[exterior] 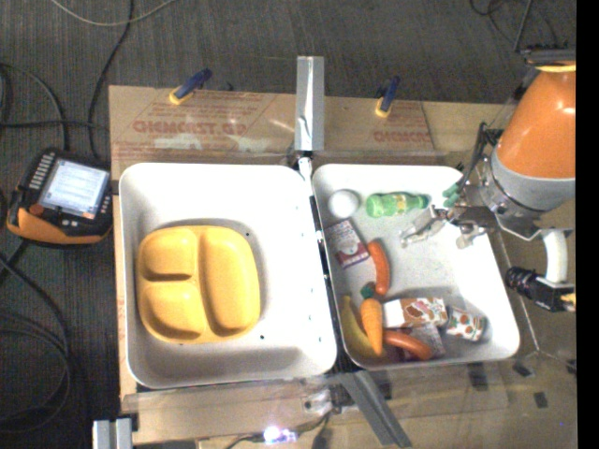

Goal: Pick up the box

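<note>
Over the right bin's [496,279] far right corner, the grey arm with its orange band [543,129] reaches in from the right, and its gripper [440,227] hangs above the bin floor. Its two thin fingers [416,232] are spread apart and nothing sits between them; they touch no object as far as the view tells.

Bare white floor lies under and in front of the gripper, through the middle of the bin and along its right wall. Along the far wall lie a white cup [343,202] and a green bottle [398,203], the bottle near the fingers. A small purple carton [346,243] and a carrot [379,264] lie toward the bin's left wall.

The box [418,312], red and white with printed pictures, lies flat near the bin's near edge, its long axis running left to right, roughly parallel to that edge. It is crowded: a banana [350,324], an orange carrot [372,325] and a red sausage-like piece [409,344] press at its left and near sides, a small printed packet [466,325] at its right.

Beside it, the left bin [140,344] holds a yellow divided tray [198,281].
</note>
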Controlling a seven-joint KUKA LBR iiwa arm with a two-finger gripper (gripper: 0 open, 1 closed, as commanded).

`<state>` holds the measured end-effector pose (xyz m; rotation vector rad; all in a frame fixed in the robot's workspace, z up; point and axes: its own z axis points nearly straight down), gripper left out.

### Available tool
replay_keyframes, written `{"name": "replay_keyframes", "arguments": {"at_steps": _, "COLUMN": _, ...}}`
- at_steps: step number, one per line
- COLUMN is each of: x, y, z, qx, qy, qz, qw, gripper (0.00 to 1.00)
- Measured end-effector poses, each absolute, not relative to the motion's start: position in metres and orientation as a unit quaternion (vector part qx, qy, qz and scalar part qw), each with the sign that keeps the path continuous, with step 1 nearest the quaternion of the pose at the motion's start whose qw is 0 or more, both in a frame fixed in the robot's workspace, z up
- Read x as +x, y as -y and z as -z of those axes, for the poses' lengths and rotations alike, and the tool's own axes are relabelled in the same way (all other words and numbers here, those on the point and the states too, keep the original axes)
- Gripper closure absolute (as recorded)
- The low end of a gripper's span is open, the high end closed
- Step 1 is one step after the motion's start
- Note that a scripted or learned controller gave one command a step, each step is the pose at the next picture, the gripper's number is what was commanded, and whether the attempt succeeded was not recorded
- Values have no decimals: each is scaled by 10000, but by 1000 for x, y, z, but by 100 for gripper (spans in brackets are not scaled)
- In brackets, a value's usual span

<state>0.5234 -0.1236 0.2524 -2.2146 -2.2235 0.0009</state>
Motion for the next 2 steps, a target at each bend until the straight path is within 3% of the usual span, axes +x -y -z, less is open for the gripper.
{"name": "replay_keyframes", "arguments": {"at_steps": 1, "x": 574, "y": 102, "z": -109, "qx": -7138, "qy": 7003, "qz": -1, "qw": 12, "gripper": 0}}
{"name": "replay_keyframes", "arguments": {"at_steps": 2, "x": 663, "y": 130, "z": -91, "qx": -7079, "qy": 7060, "qz": -81, "qw": 191, "gripper": 0}}
